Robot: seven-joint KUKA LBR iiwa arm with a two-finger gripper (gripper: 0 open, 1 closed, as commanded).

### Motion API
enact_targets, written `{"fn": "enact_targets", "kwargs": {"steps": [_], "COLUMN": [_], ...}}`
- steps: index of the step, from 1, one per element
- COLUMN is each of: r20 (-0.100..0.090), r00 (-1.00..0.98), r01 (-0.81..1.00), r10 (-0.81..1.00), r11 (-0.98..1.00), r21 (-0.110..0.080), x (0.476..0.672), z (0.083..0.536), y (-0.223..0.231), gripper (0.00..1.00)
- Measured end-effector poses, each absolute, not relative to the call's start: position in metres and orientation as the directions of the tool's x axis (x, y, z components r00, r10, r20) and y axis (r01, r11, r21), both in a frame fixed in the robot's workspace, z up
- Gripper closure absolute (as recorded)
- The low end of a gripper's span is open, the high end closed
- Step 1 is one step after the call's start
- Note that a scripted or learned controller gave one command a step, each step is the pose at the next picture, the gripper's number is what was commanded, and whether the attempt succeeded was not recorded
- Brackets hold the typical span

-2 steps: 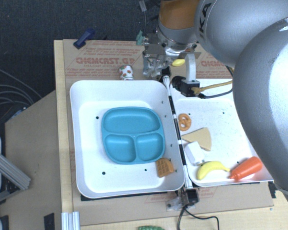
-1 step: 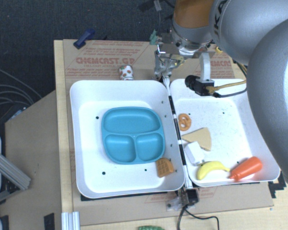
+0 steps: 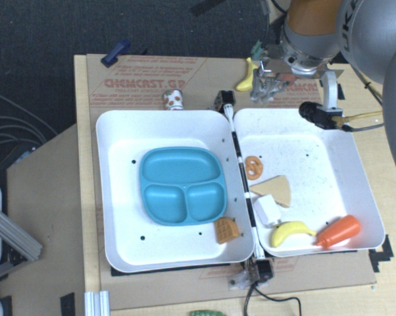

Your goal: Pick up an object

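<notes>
The gripper [image 3: 267, 84] hangs over the bench just beyond the far rim of the right-hand bin [image 3: 356, 160], near that bin's far-left corner. Nothing appears to sit between its metal fingers, though whether they stand parted or closed cannot be made out from this slanted view.

Every loose piece in that bin lies toward its near edge, away from the tool. Nearest is a small pretzel [image 3: 253, 166] against the bin's left wall. Beyond it lies a tan wedge like a slice of bread [image 3: 275, 190], touching a small white block [image 3: 268, 210]. In the near-right corner a yellow banana [image 3: 291, 232] and an orange carrot [image 3: 338, 232] lie tip to tip, their long axes running roughly along the near rim.

The left-hand bin [image 3: 112, 176] holds a blue divided plate [image 3: 182, 184] and, by its near-right corner, a waffle-textured brown square [image 3: 227, 230].

Any pick would likely call for the arm to travel inward over the far rim and descend.
</notes>
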State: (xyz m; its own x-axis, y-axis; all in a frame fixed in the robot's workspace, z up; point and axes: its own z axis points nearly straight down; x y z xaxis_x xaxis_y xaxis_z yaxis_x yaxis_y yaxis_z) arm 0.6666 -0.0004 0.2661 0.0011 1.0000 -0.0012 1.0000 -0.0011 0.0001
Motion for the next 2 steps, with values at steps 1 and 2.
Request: {"fn": "enact_targets", "kwargs": {"steps": [1,2], "r20": [0.0,-0.001], "r00": [0.001,0.001], "r01": [1.0,1.0], "r10": [1.0,1.0], "r11": [-0.001,-0.001], "r21": [-0.001,0.002], "x": [0.666,0.667], "z": [0.265,0.268], "y": [-0.023,-0.033], "gripper": [1.0,1.0]}}
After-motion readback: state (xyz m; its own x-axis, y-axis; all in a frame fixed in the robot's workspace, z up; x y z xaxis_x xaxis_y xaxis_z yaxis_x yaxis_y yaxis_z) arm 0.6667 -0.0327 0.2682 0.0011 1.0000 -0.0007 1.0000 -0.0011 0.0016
